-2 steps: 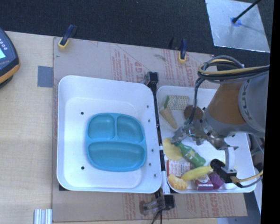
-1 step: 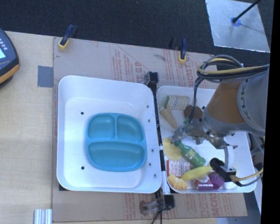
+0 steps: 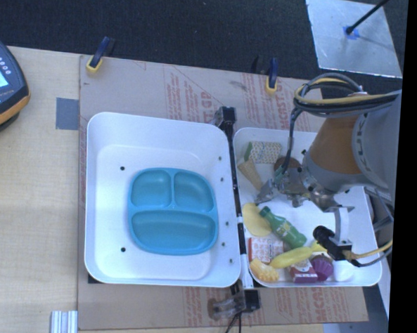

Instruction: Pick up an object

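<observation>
Two white bins sit side by side on the bench. The left bin [image 3: 98, 191] carries a blue divided plate [image 3: 172, 211] near its middle. The right bin [image 3: 371, 274] holds the clutter: a green bottle [image 3: 283, 228] at its centre, a yellow banana [image 3: 298, 256] and a purple piece [image 3: 321, 265] along the near edge, an orange slice [image 3: 263, 271] at the near left corner, a beige sponge [image 3: 264, 152] at the far left corner. The gripper [image 3: 281, 184] hangs low over the far left part, just beyond the bottle; whether its jaws are wide or narrow cannot be told.
</observation>
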Robot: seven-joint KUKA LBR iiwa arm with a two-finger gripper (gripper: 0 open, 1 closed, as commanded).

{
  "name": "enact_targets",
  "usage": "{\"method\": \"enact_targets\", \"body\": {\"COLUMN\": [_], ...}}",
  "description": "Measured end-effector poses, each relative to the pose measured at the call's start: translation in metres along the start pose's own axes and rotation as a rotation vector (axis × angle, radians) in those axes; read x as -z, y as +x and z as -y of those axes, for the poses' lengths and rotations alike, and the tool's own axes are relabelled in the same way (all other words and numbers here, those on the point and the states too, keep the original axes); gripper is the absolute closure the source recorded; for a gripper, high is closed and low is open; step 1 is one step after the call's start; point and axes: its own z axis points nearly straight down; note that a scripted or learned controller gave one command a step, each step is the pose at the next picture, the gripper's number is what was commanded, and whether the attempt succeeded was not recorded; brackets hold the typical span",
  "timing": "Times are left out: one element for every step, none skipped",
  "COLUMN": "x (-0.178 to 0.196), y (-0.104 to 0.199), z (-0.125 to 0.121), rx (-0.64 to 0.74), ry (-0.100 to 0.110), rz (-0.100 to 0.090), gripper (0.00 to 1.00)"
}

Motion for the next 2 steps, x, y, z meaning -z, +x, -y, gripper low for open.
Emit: {"method": "enact_targets", "body": {"x": [-0.001,0.01], "y": [0.007,0.006], "z": [0.041,0.038], "rx": [-0.001,0.0], "ry": [0.008,0.005], "rz": [-0.001,-0.001], "gripper": [0.0,1.0]}}
